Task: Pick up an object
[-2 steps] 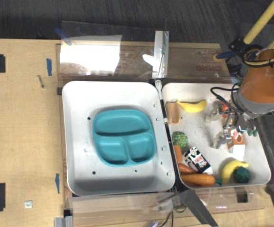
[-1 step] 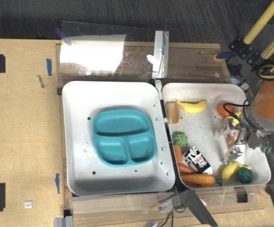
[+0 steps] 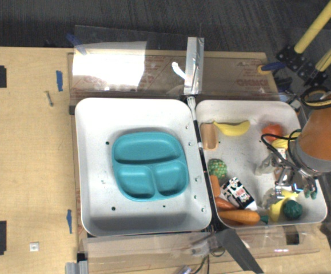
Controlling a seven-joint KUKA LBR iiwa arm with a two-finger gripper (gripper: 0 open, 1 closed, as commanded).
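Now, starting at the left, you have the left bin (image 3: 91, 153) holding a teal divided plate (image 3: 150, 164) at its middle, lying flat and well apart from everything the task concerns. Move across the shared rim and the right bin (image 3: 242, 147) carries all the candidates. A banana (image 3: 232, 128) lies by its back edge, a broccoli floret (image 3: 216, 167) sits against its left wall, and a carrot (image 3: 237, 215) lies along its front edge beside a black-and-white carton (image 3: 236, 192). A tomato (image 3: 272, 130) rests toward the back right. You likely find them crowded there because this bin feeds the picks. Your gripper (image 3: 284, 188) hangs low over the bin's front right corner, just above a small yellow and dark green toy (image 3: 286, 209). Whether its fingers are parted or holding anything, you cannot tell: the metal parts blur together.
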